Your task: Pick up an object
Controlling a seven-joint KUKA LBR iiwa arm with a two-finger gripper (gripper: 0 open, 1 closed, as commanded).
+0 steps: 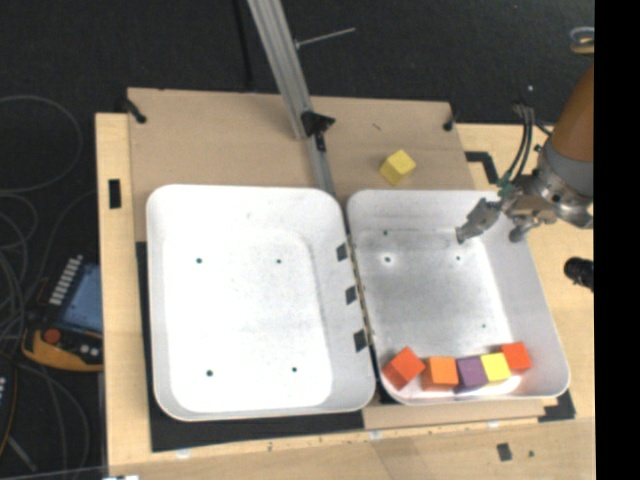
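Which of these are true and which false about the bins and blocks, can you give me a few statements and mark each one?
1. A yellow block lies on the bench outside both bins. True.
2. The coloured blocks sit along the far edge of the right bin. False: the row, including the purple block, lies along its near edge.
3. The gripper hangs over the right bin's far right corner. True.
4. The gripper holds the purple block. False: that block lies in the row in the bin, apart from the gripper.
5. The left bin holds the yellow block. False: that block is on the bench behind the right bin.
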